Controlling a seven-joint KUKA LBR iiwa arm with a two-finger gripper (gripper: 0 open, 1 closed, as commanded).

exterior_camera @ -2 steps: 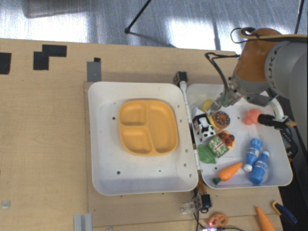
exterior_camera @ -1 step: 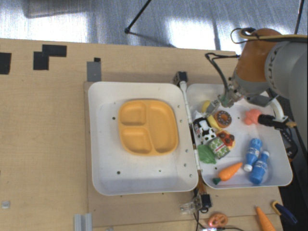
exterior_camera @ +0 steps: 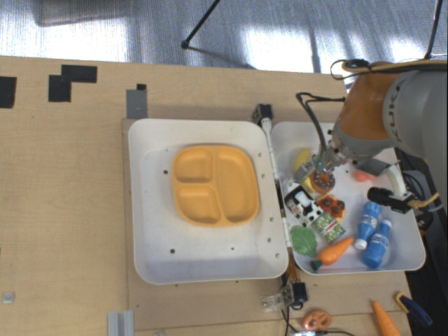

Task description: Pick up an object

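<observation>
Wooden bench [exterior_camera: 63,208] bears two bins; I see my tool [exterior_camera: 323,175] low over the right bin's [exterior_camera: 413,257] clutter to pick, grip state unclear.

Tan surface [exterior_camera: 63,208] with black tape patches [exterior_camera: 70,81] at 10 o'clock. Left bin [exterior_camera: 161,257] holds a yellow divided plate [exterior_camera: 213,185] near centre. At 5 o'clock, beyond the bins, lie an orange pretzel-shaped piece [exterior_camera: 316,320] and an orange carrot-shaped piece [exterior_camera: 386,320].
</observation>
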